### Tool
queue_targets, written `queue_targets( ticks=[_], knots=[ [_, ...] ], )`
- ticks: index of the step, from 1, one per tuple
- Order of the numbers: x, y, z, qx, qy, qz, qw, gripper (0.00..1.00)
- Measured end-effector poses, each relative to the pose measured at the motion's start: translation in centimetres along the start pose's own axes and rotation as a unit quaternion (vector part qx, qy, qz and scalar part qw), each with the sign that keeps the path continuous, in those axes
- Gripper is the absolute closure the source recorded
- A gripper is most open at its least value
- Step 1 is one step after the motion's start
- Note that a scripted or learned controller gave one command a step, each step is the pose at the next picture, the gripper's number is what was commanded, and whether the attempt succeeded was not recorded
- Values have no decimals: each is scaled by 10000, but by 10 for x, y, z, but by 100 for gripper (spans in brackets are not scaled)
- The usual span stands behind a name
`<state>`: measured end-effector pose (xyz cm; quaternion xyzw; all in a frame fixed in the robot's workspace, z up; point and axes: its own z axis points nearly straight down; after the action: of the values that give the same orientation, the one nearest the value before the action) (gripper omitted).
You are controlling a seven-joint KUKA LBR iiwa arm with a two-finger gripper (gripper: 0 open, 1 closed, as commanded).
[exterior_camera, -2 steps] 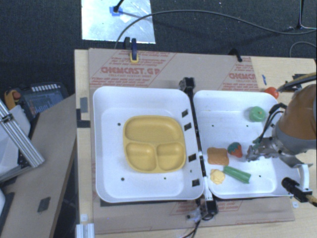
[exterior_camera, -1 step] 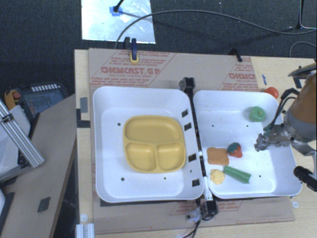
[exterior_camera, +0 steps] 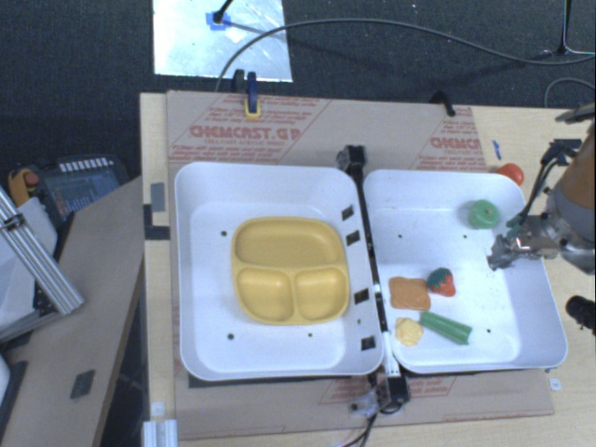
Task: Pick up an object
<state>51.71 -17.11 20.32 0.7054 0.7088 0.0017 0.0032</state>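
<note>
- Right now you have the two-finger gripper [exterior_camera: 506, 252] at the right side of the right-hand shallow white bin [exterior_camera: 410, 214], low over the bin floor near its right wall.
- You can't tell from this view how the gripper is set; the tip is small and dark, and nothing shows between it.
- Your grey arm [exterior_camera: 570, 214] comes in from the right edge, over the bin's rim.
- Nearest the gripper you'll find the round green object [exterior_camera: 483, 214], just up and left of it, apart from it.
- Towards the bin's middle lies the small red-and-green toy [exterior_camera: 441, 282], touching or just beside the flat orange-brown piece [exterior_camera: 409, 292].
- Below those you'll see the long green vegetable-shaped piece [exterior_camera: 445, 327], with the small lumpy yellow item [exterior_camera: 408, 331] just left of it.
- Outside the bin, by its upper right corner, sits the red-orange ball [exterior_camera: 509, 171] on the bench.
- On your left-hand white bin [exterior_camera: 209, 194] rests the yellow three-compartment plastic tray [exterior_camera: 290, 269], roughly centred.
</note>
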Motion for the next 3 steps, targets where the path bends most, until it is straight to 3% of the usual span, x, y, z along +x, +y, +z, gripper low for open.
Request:
queue_targets(
  ticks=[1,2,3],
  knots=[
    [-8,-2,-61,-9,-6,4,10000,100],
    [37,11,-60,17,13,-23,10000,100],
    [79,40,-58,13,14,-24,10000,100]
  ],
)
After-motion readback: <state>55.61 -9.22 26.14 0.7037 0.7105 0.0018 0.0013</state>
